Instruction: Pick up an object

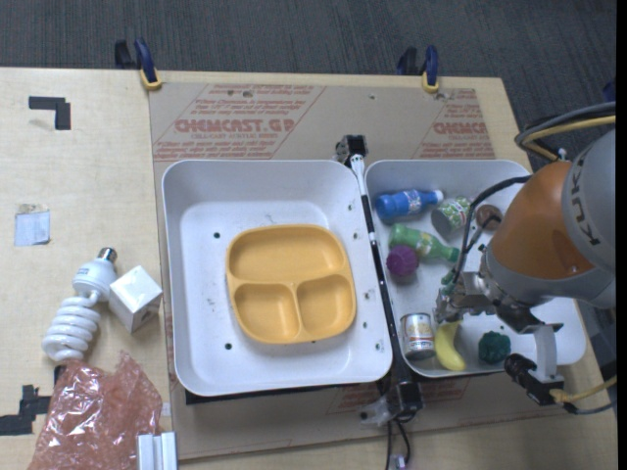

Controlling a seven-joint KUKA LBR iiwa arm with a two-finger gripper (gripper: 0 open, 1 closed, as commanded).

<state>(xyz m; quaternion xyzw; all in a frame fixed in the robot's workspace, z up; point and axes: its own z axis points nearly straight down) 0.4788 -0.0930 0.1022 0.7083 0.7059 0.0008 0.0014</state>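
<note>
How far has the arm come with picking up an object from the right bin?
Nothing looks picked up yet. The grey arm with the orange band is low over the right white bin, near the yellow banana and the small metal can. Both lie in the bin, so grasping and lifting remain.

The two white bins (pixel 196 262) look like smooth, faintly glossy plastic, and the yellow divided tray (pixel 291 284) lying in the left one has a matt plastic finish. In the bin to the right of that tray, the blue bottle (pixel 407 203) shines like glossy plastic, the small can (pixel 418 334) has a bright metal rim, and the purple ball (pixel 402 261) looks rough and fuzzy. To the left of the tray's bin, on the pale matt wood bench (pixel 78 184), lie a glossy white spiral bulb (pixel 78 316) and crinkled, shiny pink film (pixel 93 414); brown printed cardboard (pixel 245 120) lies under the bins.
</note>
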